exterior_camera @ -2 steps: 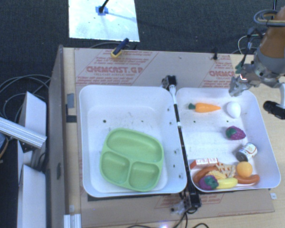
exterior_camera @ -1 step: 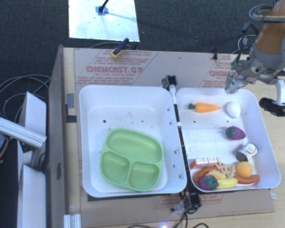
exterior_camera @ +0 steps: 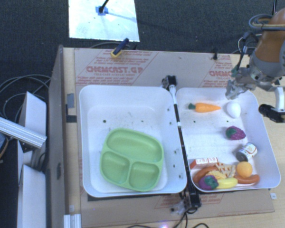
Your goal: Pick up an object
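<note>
The arm point(exterior_camera: 275, 42) runs off the right edge. The tool point(exterior_camera: 232, 92) is too small and blurred to read its fingers. Toy food point(exterior_camera: 223, 175) piles up, pieces overlapping, hard to name.

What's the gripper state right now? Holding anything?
Gripper: cannot be told whether open or closed; it hangs above the white egg at the far end of the right bin, with no object seen in it.

Tabletop point(exterior_camera: 133, 65): yellow-and-black tool point(exterior_camera: 119, 48) at its far edge. Square pale sheet point(exterior_camera: 103, 13) beyond. Cables point(exterior_camera: 9, 87) and white boxes point(exterior_camera: 32, 127) left of it.
</note>
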`<state>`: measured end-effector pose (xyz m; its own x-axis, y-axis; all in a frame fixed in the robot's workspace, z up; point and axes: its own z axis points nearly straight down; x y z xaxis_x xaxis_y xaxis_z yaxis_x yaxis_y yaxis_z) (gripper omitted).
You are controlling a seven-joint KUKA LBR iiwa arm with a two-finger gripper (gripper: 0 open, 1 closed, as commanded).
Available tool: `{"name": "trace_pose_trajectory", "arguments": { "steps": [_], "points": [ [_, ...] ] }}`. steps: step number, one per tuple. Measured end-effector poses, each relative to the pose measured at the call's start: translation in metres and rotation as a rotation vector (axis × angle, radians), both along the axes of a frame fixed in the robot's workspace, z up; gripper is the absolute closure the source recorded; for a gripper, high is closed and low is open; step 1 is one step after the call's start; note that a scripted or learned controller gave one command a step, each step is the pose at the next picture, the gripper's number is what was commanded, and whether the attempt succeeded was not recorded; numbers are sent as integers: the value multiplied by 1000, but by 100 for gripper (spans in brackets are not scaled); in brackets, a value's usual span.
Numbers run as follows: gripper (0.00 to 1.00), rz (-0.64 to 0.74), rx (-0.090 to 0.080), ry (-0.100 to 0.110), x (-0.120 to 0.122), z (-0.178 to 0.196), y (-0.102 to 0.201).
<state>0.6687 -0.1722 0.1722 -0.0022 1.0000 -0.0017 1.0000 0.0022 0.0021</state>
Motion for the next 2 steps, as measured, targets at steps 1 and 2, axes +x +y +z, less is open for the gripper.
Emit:
{"name": "trace_pose_trajectory", "arguments": {
  "steps": [1, 2],
  "points": [
    [100, 1, 0, -2, 1, 12, 4],
    [100, 3, 1, -2, 1, 33, 24]
  ]
}}
